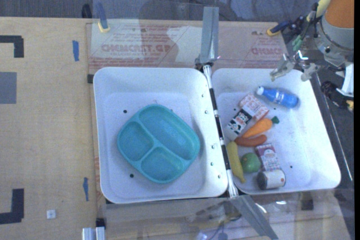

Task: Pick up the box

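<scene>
Three small boxes lie in the right bin (326,137): a pink-and-white box (252,104), a black-and-white box (239,121) just left of it, and a red carton (268,156) nearer the front. My gripper (293,71) hangs over the bin's far right corner, behind a blue bottle (278,96). Its fingers are spread open with nothing between them. It is well apart from all the boxes.
Also in the right bin are a carrot (256,127), a red pepper (250,140), a banana (235,161), a green fruit (251,162) and a can (271,179). A teal divided plate (159,143) lies in the left bin (107,93). A metal divider (210,42) stands between the bins.
</scene>
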Tool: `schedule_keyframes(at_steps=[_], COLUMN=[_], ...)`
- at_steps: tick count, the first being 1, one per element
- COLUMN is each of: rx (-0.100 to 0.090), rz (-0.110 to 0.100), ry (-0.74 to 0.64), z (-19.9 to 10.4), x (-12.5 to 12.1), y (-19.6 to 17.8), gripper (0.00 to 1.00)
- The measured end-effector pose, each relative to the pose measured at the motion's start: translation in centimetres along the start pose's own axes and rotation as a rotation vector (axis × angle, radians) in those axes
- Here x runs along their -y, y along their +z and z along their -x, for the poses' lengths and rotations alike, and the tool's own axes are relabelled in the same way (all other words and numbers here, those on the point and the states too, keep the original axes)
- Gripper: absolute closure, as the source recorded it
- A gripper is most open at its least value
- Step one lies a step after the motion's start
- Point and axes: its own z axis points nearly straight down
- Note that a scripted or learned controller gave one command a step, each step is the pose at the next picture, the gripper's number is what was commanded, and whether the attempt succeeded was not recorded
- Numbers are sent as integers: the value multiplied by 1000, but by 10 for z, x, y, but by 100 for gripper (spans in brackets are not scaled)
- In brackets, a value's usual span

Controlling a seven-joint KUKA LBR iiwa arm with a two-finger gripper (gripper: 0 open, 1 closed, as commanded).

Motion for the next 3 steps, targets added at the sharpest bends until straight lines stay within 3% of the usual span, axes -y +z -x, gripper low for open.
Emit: schedule_keyframes(at_steps=[1, 2, 3], rx=[0, 2, 3], rz=[0, 4, -7], ry=[36, 24, 458], z=[33, 13, 19], x=[82, 8, -30], y=[130, 156, 157], gripper=[0, 0, 0])
